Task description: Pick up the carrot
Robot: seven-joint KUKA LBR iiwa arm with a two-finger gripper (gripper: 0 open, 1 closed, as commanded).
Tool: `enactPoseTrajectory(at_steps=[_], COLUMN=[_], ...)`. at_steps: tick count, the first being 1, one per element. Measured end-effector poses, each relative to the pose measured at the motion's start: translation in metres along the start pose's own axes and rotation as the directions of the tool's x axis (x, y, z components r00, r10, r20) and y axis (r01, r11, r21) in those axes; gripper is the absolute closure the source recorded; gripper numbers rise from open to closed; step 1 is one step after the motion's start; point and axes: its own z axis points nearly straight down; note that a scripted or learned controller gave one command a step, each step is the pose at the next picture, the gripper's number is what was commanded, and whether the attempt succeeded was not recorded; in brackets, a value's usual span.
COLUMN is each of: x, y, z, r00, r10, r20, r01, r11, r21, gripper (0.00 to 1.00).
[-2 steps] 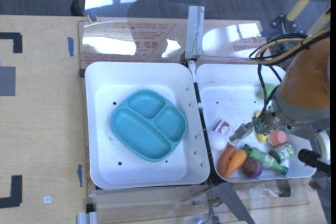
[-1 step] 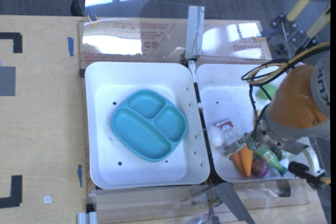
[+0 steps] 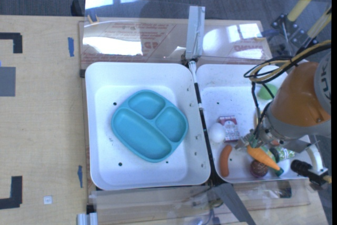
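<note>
Hovering at the frame's lower right, the gripper (image 3: 256, 144) sits over the carrot (image 3: 264, 159) in the right bin (image 3: 231, 81), claw state indeterminate.

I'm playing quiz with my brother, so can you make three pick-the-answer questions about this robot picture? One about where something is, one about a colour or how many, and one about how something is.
1. Where is the carrot?
A. In the right bin
B. On the blue plate
C. On the wooden bench

2. How many sections does the blue plate have?
A. Two
B. Three
C. Five

3. How does the carrot lie?
A. Standing on end
B. Flat and slanted, right under the gripper
C. Hanging high above the bin

Answers:
1. A, the carrot lies on the floor of the right bin, near its front edge.
2. B, ridges split the plate into three sections.
3. B, it lies flat at a slant, and the gripper is at its upper end.
</note>
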Motion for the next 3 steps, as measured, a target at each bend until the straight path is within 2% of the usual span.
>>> enactPoseTrajectory(at_steps=[1, 2, 3], x=[0.000, -0.040, -0.040], y=[0.000, -0.018, -0.017], z=[0.000, 0.012, 0.001], r00=[1.000, 0.979, 0.979], r10=[-0.001, 0.205, 0.203], r20=[0.000, -0.004, -0.001], r01=[0.001, -0.205, -0.203], r11=[1.000, 0.979, 0.979], r21=[0.000, 0.006, 0.001], gripper=[0.00, 0.00, 1.00])
